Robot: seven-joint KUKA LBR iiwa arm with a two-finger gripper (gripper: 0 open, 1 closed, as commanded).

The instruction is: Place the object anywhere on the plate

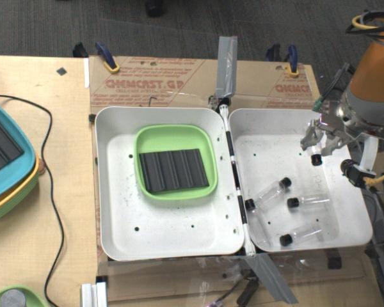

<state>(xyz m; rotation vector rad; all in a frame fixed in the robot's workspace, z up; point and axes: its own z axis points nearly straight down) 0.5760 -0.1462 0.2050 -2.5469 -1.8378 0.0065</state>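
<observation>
Green plate [175, 141] with one dark ribbed mat [173, 170] on it sits in the left bin [109, 171], and nothing from the other side is on it yet. Over in the right bin [345, 235] I count three clear vials with black caps: one [272, 192] near the middle, one [307, 202] just right of it, one [299, 236] by the front edge. Gripper [318, 151] hangs over that bin's back right part with a small black-capped thing at its tip, but can't tell if the jaws are actually pinching it.
</observation>
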